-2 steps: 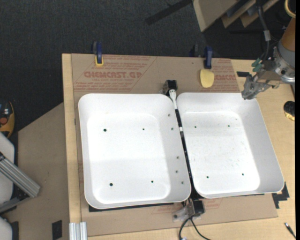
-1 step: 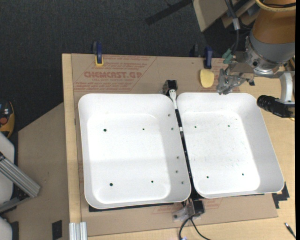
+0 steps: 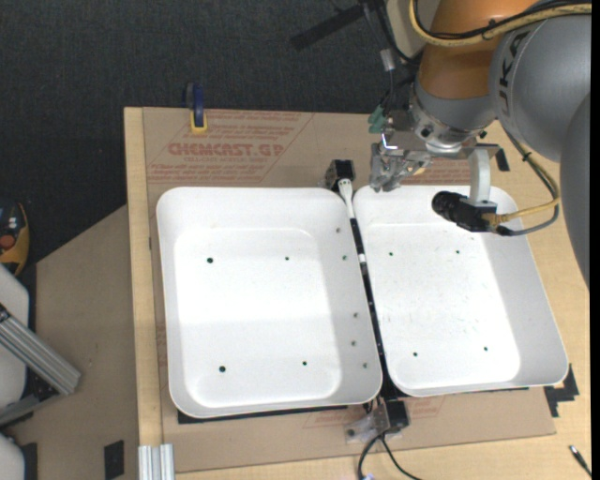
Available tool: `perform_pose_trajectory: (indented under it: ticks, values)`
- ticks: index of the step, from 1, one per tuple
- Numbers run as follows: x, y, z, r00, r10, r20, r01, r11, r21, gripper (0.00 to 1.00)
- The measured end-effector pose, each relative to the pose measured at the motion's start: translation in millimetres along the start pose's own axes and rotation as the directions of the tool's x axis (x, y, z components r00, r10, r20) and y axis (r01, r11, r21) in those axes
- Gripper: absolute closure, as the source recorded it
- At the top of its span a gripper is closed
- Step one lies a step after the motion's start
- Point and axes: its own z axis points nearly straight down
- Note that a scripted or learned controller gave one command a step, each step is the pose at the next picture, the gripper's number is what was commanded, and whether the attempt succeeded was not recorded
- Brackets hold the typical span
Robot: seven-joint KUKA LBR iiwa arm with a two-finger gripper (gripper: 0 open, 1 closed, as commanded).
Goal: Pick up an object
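**White bins, and a pincer poised at the far corner**

White plastic is most of what you see: the right bin is the one to steer by, with the left bin pressed against its left rim. The pincer hangs over the right bin's far left corner, under the grey arm and its orange band. From here I cannot tell whether it is spread or pressed together, or whether anything sits in it.

Which thing is meant to be picked up I cannot tell either. A black fitting hovers over the right bin's far side on a yellow cable, and it looks wired to the arm rather than loose. I'd guess anything taken at that corner is small and light, best gripped across its narrow middle, away from the sloping wall.

Beyond the bins, on the brown counter, red lettering reads "CHEMCAST GP". A blue clamp grips the edge beyond it.
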Motion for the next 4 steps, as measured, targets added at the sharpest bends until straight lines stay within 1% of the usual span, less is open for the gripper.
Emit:
perform_pose_trajectory:
  ticks: [1, 2, 3, 4]
  values:
    - [7.2, -13.5, -44.0, 1.000, 0.004, 0.002, -0.004, 1.000, -0.013, 1.00]
    - [-79.0, 8.3, -99.2, 1.000, 0.014, 0.008, -0.014, 1.000, -0.016, 1.00]
    - [-47.5, -11.3, -18.1, 1.000, 0.005, 0.001, -0.005, 1.000, 0.002, 1.00]
    - [13.5, 2.9, -130.7, 1.000, -0.001, 0.002, 0.001, 1.000, -0.022, 1.00]
